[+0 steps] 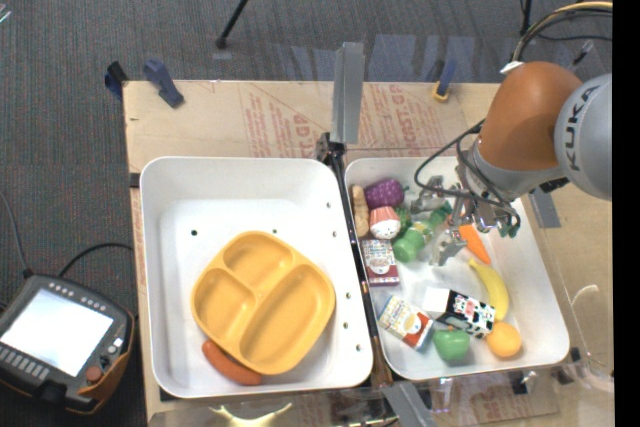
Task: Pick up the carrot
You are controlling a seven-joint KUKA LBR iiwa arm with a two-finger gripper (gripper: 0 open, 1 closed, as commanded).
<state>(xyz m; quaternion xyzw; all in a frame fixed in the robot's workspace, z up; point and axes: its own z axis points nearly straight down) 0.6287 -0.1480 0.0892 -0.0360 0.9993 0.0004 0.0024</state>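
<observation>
Nearest the camera, a sausage (232, 364) peeks from under the yellow divided plate (263, 300) in the left bin (165, 215); in the right bin (545, 285), the carrot (474, 243) lies above the banana (490, 285), just beside the gripper (462, 227); whether its pincer is wide or narrow, I cannot tell
</observation>
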